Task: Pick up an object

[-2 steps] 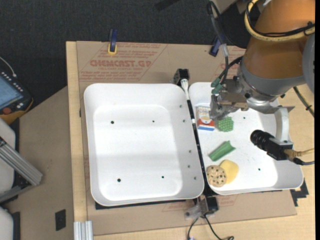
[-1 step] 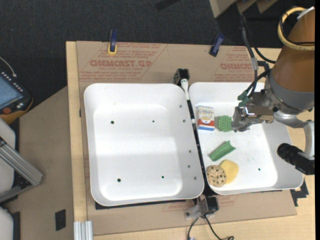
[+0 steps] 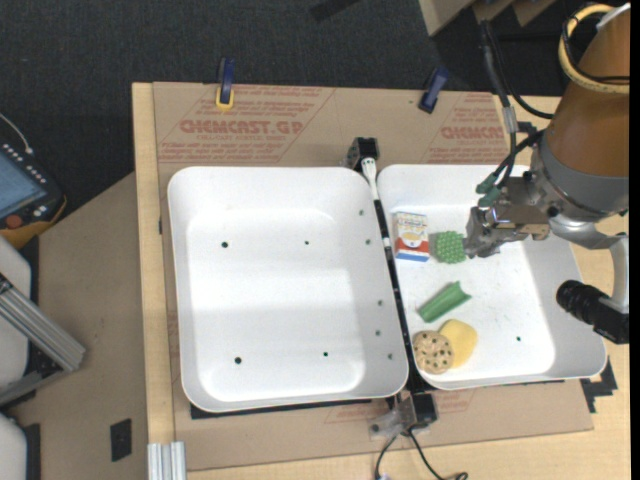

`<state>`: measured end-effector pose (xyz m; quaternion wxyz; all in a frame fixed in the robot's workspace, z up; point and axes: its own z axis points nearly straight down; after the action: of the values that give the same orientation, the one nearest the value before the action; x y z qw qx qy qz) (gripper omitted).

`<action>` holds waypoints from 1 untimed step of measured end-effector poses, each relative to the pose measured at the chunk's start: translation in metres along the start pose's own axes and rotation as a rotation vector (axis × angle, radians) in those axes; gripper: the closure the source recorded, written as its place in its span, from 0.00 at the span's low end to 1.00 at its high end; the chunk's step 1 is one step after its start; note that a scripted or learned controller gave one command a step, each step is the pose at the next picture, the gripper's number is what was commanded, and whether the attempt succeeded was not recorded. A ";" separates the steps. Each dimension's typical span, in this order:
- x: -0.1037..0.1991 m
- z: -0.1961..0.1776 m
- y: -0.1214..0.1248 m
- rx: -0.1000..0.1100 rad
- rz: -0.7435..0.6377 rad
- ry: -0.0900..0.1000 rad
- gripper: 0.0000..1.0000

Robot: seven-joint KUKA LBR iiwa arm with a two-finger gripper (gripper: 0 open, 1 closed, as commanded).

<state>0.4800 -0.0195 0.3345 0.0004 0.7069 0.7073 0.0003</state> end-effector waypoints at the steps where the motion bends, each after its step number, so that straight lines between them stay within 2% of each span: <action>1: 0.000 -0.010 0.001 -0.002 -0.001 -0.001 1.00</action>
<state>0.4806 -0.0194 0.3446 0.0013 0.7067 0.7075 0.0006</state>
